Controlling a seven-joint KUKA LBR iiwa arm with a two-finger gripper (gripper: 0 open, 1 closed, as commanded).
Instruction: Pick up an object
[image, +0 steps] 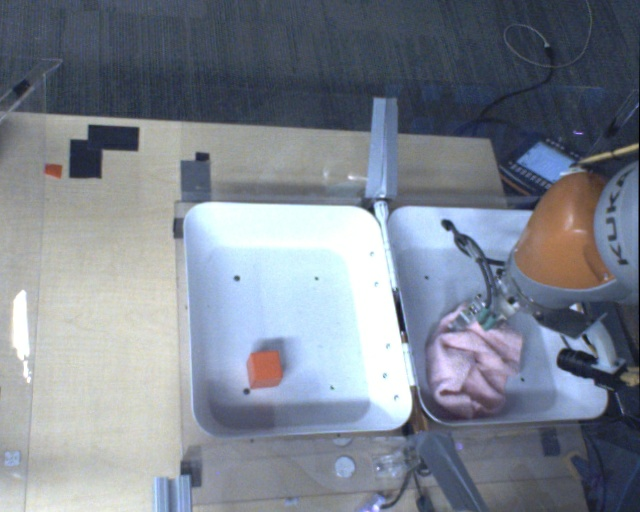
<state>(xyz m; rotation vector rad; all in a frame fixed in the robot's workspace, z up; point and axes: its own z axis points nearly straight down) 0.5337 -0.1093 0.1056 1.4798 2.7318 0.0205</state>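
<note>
We log the gripper (487, 312) at the pink cloth's (474, 368) upper edge, cloth lying just below it, jaw state we cannot tell.

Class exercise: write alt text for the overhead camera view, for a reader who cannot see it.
A grey and orange robot arm reaches from the right into the right bin, its end effector at the top edge of a crumpled pink cloth. The left bin holds a small orange block.
</note>
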